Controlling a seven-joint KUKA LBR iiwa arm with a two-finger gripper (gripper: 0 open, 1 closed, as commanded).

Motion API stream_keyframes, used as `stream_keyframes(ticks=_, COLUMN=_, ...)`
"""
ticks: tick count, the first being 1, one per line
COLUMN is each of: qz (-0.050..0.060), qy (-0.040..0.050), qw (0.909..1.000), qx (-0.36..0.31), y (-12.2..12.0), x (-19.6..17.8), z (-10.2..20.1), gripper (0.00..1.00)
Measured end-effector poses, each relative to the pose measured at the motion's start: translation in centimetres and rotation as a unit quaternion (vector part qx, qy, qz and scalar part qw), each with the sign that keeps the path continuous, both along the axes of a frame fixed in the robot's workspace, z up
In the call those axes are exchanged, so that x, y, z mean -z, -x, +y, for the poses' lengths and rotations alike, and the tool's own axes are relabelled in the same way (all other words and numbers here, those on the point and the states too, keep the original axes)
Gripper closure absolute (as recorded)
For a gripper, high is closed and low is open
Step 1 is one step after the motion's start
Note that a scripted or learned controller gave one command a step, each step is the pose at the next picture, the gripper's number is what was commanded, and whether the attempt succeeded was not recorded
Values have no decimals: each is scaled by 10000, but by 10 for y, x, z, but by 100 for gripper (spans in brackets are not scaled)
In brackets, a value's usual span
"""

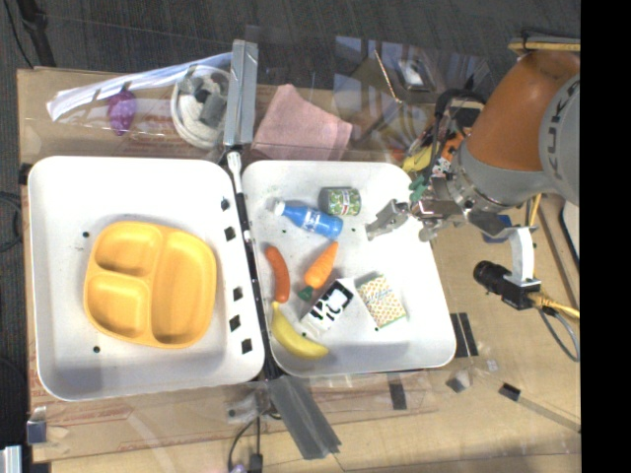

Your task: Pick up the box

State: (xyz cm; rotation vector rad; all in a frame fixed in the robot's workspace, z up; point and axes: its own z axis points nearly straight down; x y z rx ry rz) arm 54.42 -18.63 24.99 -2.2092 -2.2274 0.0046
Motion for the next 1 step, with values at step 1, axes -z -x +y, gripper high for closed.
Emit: stream_keyframes(ticks=1, qz=-98, qy=16, qw=9991, qx=409, y=42, x=133, z=-16, gripper=0)
